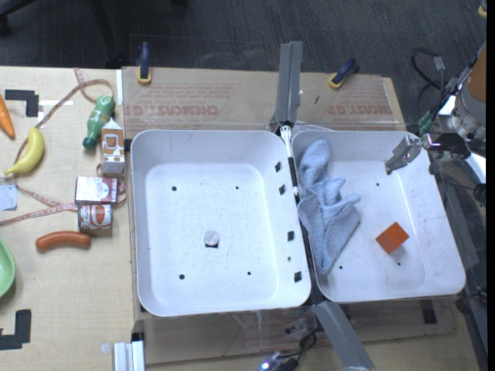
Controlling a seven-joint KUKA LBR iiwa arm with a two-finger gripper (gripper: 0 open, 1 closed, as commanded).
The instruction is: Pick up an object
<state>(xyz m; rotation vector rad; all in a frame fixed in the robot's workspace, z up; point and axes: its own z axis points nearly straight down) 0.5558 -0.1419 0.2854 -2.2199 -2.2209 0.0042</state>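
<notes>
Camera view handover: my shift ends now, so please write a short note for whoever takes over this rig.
Tool: at the right bin's upper right edge, nothing between its fingers; open or shut cannot be told from here.
Right bin: orange block toward the lower right, grey-blue cloth crumpled along the left wall.
Left bin: one small white round object near the middle.
Done: nothing picked up yet.
Left: choose an object, descend, grasp, lift. The orange block lies nearest the tool and apart from the cloth, so it looks the easiest target.
</notes>
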